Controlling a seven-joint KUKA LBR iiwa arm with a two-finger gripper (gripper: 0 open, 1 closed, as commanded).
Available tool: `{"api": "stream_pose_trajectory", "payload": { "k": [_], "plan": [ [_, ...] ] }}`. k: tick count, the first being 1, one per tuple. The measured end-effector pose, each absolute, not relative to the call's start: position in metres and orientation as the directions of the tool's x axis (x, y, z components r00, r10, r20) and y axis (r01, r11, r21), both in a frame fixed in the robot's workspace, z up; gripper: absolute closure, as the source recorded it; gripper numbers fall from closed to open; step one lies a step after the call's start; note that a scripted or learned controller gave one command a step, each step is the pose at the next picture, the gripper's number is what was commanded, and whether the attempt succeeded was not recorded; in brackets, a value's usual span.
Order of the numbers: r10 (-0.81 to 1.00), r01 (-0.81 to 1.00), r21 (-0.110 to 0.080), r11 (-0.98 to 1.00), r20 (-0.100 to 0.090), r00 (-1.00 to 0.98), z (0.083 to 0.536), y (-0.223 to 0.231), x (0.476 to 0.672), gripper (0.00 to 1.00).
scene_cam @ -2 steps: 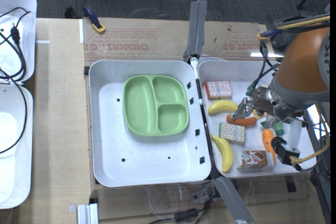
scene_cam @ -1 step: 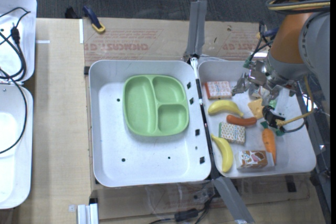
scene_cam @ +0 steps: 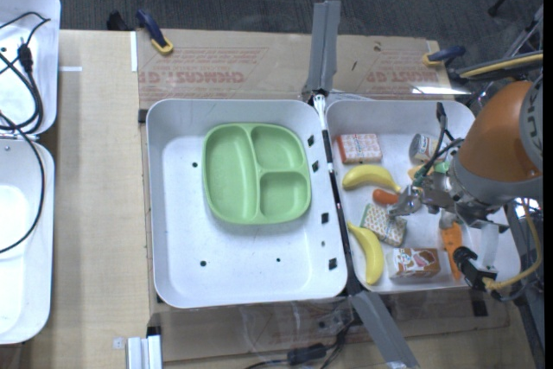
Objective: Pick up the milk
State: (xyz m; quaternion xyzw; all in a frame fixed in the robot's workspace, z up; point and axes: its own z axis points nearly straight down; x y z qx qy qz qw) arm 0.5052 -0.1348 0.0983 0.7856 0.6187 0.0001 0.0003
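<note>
A small white carton [scene_cam: 415, 264] with a red-brown print lies on its side near the front of the right bin [scene_cam: 393, 118]; it looks like the milk. My gripper [scene_cam: 411, 201] hangs over the middle of that bin, behind and slightly left of the carton and apart from it. It is just above a patterned packet [scene_cam: 384, 225] and next to a small red-orange piece [scene_cam: 386, 195]. The grey wrist and orange band [scene_cam: 505, 134] reach in from the right and hide part of the bin's right side.
The right bin also holds two bananas [scene_cam: 370, 178] [scene_cam: 371, 253], a pink box [scene_cam: 359, 148], a tin can [scene_cam: 422, 146] and an orange item [scene_cam: 451, 238]. A green divided plate [scene_cam: 257, 173] lies in the left bin [scene_cam: 173, 212].
</note>
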Motion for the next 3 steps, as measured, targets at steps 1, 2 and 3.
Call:
{"api": "stream_pose_trajectory", "payload": {
  "k": [1,2,3],
  "plan": [
    [0.999,0.999,0.010,0.045,-0.006,-0.045,0.096,-0.099,0.480,0.00],
    [1.000,1.000,0.011,0.000,-0.003,0.000,0.097,-0.108,0.565,0.00],
    [0.974,0.974,-0.002,0.228,0.000,-0.228,0.105,-0.143,0.534,0.00]
  ]
}}
